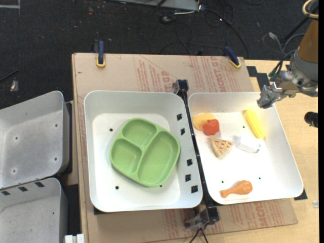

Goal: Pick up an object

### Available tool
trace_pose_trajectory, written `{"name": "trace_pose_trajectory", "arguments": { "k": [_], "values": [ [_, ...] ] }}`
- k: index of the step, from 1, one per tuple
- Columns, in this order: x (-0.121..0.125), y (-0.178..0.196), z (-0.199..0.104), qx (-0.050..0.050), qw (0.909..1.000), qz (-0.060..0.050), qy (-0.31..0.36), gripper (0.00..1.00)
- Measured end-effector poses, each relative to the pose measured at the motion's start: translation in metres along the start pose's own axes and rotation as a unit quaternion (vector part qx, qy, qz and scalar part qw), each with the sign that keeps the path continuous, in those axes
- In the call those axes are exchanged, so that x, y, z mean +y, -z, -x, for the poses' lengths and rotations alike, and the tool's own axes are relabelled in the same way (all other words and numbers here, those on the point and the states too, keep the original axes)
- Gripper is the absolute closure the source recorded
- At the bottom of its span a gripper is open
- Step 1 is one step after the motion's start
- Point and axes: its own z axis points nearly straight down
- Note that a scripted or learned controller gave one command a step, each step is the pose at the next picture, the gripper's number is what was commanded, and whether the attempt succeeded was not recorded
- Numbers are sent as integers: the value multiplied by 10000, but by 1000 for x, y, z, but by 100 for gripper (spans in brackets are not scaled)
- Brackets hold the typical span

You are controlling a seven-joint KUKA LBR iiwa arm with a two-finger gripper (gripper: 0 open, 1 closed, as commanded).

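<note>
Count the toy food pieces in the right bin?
6, none looks hidden: yellow slice and red tomato upper left, corn cob upper right, pizza wedge centre, white piece beside it, drumstick near the front edge.

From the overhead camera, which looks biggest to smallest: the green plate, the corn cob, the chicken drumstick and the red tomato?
1. Green plate, far largest.
2. Chicken drumstick and corn cob: look about alike, too close to rank.
3. Red tomato, smallest.
</note>
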Motion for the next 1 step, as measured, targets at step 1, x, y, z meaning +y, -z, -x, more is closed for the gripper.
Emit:
{"name": "trace_pose_trajectory", "arguments": {
  "k": [1],
  "values": [
    [2,-4,-48,17,10000,-33,19,100]
  ]
}}
